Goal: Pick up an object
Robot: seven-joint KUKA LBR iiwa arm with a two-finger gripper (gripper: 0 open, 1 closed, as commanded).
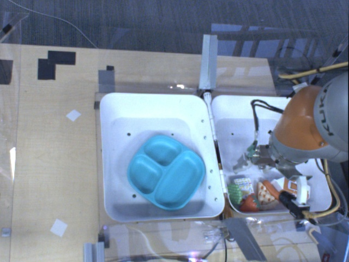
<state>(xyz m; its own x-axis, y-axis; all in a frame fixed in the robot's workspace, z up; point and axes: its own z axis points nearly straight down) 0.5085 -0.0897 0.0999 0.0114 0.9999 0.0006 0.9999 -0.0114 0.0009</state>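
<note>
- Camera view: two white bins sit side by side on the pale wooden tabletop (49,162).
- The left bin (117,146) holds a blue three-compartment plate (166,171), lying flat near the frame's centre.
- The right bin (232,119) holds small objects bunched at its lower edge: a green item (235,191), a red strawberry-like piece (249,203), and an orange-and-white wedge (266,192).
- The arm (305,127) reaches in from the right; its end effector (256,154) hangs just above those objects.
- How far it is open cannot be told, and nothing shows gripped in it.
</note>
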